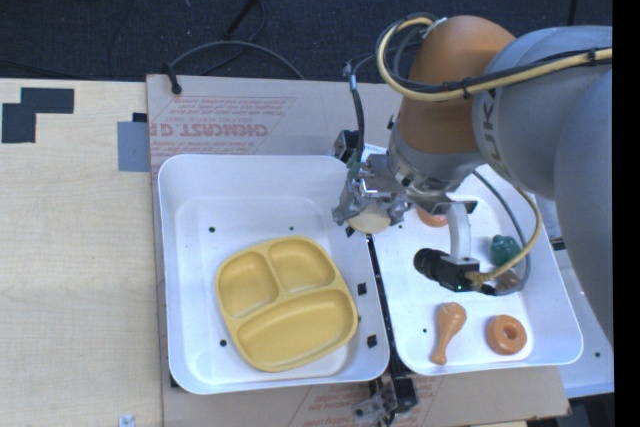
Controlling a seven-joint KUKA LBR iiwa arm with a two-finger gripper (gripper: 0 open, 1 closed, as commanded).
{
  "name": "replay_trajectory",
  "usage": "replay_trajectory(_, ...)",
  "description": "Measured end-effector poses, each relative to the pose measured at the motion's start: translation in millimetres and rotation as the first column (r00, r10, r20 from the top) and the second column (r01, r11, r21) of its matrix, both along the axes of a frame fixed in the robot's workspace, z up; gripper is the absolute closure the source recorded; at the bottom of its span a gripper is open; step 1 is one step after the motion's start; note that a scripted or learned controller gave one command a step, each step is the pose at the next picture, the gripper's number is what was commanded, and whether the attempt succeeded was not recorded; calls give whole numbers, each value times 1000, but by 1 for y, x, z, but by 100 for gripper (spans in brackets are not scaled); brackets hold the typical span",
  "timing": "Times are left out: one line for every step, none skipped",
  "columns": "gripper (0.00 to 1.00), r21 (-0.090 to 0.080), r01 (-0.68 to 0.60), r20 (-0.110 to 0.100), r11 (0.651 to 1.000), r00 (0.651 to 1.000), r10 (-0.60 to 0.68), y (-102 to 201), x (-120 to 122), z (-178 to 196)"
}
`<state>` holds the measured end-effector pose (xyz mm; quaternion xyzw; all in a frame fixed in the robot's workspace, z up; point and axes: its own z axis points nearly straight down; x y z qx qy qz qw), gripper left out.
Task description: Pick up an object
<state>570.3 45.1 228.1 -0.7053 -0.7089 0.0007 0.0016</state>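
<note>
My gripper [372,207] hangs over the divide between the two bins, near their far end. A small pale cream round thing [371,221] sits between its fingers, lifted above the bin rims. In the right bin [548,313] lie a tan toy drumstick [447,328], an orange donut [507,334], a teal object [503,245], and a small orange piece [433,215] partly hidden under the wrist. The arm covers the far part of that bin.
A yellow divided plate [288,300] lies in the near half of the left bin [176,215]. Printed cardboard [220,125] lies beyond the bins, and a wooden bench top [70,265] stretches to the left.
</note>
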Motion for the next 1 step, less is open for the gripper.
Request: replay_trajectory(100, 0, 1, 1, 1000, 1000, -1, 43, 28, 0)
